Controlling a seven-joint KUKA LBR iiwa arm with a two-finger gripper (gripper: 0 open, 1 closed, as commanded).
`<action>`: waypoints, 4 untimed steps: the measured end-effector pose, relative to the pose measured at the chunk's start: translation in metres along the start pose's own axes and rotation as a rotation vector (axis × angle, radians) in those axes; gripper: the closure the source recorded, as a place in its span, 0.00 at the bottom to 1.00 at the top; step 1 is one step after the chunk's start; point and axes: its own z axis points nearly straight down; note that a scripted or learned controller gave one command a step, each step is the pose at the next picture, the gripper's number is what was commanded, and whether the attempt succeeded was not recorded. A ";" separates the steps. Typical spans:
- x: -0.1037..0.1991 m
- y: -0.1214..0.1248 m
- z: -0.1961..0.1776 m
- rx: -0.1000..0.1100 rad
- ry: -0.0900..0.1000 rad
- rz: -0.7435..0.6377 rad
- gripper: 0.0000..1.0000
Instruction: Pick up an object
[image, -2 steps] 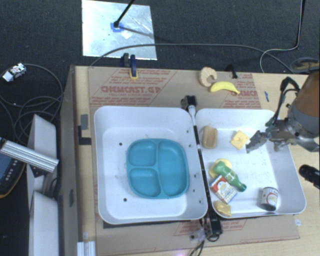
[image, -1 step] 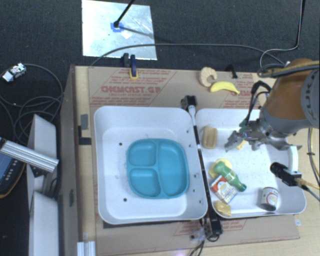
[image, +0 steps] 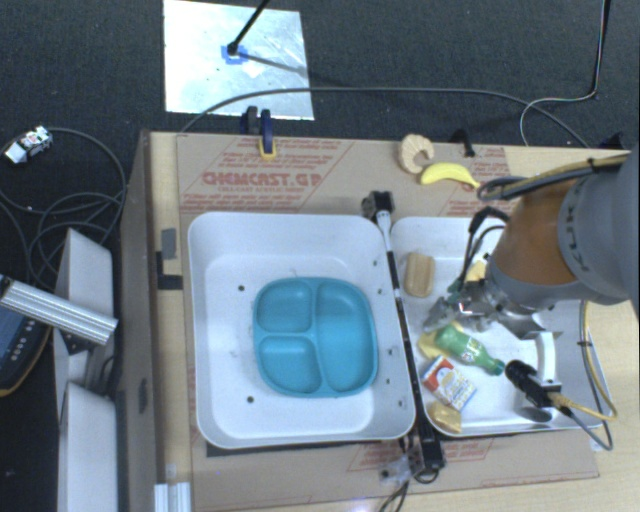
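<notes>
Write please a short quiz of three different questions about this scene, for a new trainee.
1. True or false: the blue tray lies in the left bin.
2. Which lies outside the bins? A) bottle B) banana C) carton
3. Fill in: the hand is above the ____ bin.

Key: 1 true; 2 B; 3 right.

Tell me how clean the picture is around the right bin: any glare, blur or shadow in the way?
Camera view: lighting is even and soft. The white right bin looks bright but not washed out. The green bottle and the small carton read somewhat soft. The arm covers the bin's far side and shades the area near the gripper.
</notes>
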 end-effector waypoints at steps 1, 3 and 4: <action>0.002 -0.013 0.001 -0.003 0.000 0.000 0.00; 0.001 -0.011 -0.011 -0.010 -0.003 0.000 0.00; -0.011 0.055 0.002 -0.001 -0.001 -0.003 0.00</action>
